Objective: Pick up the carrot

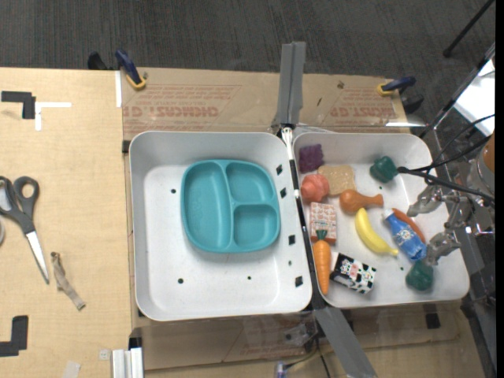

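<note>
The carrot point(322, 263) is seen lower left in the right bin point(453, 294) (beside the milk carton point(353, 273)). The jaws point(438, 224) are spread open at the right edge, with nothing held.

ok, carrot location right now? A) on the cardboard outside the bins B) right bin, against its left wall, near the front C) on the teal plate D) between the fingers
B: the carrot lies in the right bin along its left wall, just below the strawberry carton and beside the milk carton, well apart from the gripper.
</note>
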